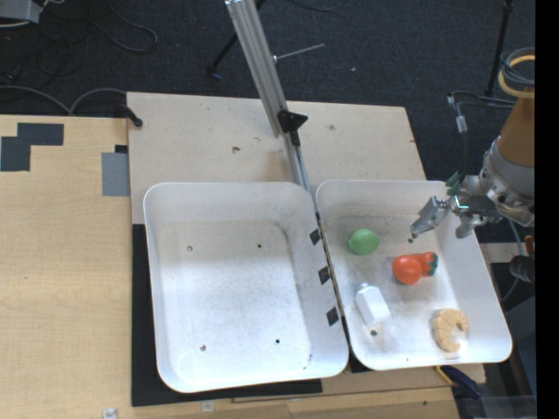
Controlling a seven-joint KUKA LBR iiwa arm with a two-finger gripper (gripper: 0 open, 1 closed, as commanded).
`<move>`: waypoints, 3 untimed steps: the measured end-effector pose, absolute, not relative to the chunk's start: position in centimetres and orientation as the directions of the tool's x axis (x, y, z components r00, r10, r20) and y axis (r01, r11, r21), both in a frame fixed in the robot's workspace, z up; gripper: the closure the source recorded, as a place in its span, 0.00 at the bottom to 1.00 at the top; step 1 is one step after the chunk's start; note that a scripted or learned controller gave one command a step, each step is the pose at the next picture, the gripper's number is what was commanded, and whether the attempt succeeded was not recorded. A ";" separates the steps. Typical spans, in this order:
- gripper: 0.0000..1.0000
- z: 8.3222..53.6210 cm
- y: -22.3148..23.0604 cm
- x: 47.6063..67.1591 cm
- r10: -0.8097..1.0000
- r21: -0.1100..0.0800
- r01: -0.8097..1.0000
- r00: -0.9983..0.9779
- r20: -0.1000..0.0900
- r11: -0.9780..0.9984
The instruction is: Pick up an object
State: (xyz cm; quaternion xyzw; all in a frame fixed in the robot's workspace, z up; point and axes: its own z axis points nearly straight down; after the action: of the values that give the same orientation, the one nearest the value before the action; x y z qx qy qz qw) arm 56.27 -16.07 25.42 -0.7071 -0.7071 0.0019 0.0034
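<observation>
The right bin (pixel 489 295) holds a green ball (pixel 363 241), a red-orange toy with a green tip (pixel 411 268), a small white block (pixel 372 305) and a tan croissant-shaped piece (pixel 450 329). My gripper (pixel 444 213) hovers over the bin's upper right part, above and to the right of the red-orange toy. Its fingers (pixel 426 218) stand spread apart, with nothing between them. The arm with its orange band (pixel 517 133) comes in from the right edge.
The left bin (pixel 162 269) lies beside the right one, with a row of black clips (pixel 321 273) along their shared wall. A slanted aluminium rail (pixel 262 68) rises behind the bins. Cables lie on the dark floor at the back.
</observation>
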 end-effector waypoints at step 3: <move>0.00 16.1 -17.5 56.2 1.000 -0.007 1.000 0.000 0.002 0.000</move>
State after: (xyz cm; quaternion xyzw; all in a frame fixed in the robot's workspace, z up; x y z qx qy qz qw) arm 56.23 -17.47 16.12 -0.7073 -0.7069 0.0020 0.0033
